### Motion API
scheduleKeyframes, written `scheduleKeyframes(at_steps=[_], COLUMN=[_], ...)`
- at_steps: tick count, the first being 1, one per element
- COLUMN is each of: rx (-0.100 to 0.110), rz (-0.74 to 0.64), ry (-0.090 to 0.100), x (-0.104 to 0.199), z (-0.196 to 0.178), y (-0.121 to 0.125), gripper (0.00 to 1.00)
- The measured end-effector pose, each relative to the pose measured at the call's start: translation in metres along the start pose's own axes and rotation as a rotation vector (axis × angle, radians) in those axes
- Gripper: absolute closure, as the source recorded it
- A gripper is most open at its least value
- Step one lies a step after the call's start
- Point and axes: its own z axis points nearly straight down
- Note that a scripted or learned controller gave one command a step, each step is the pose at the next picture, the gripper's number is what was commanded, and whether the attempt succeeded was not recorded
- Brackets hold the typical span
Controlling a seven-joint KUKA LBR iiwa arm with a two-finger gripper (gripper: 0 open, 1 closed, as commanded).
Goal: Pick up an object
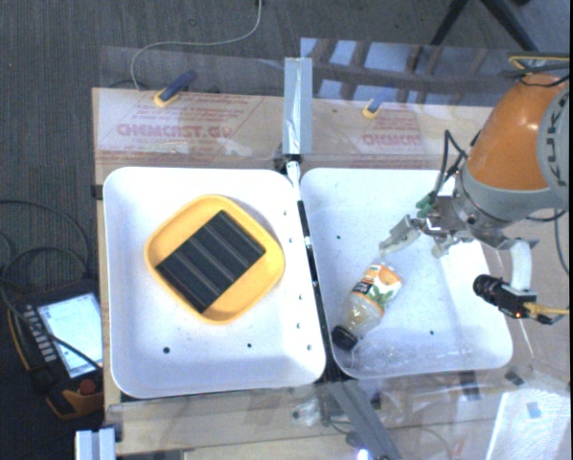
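While the hand (pixel 423 236) hangs spread and empty just above the bottle (pixel 368 302) lying in the right bin (pixel 478 348), it should drop squarely across the bottle's body

Probably a robotics lab: bench (pixel 200 132), loose cables (pixel 37 223), carpet floor (pixel 37 65).

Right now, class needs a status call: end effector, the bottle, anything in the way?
End effector above right bin, holding nothing. Bottle lying on its side below it, untouched. Yellow tray sits in left bin, out of the way.
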Motion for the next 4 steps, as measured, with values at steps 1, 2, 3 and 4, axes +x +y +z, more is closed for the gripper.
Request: scheduleKeyframes(at_steps=[1, 2, 3, 4], rx=[-0.017, -0.021, -0.001, 0.003], rz=[0.0, -0.002, -0.058, -0.06], ry=[-0.006, -0.001, -0.005, -0.005], x=[0.028, 0.031, 0.077, 0.078], z=[0.1, 0.089, 0.007, 0.0], y=[-0.017, -0.015, 0.045, 0.045], gripper=[0.0, 1.0, 1.0, 1.0])
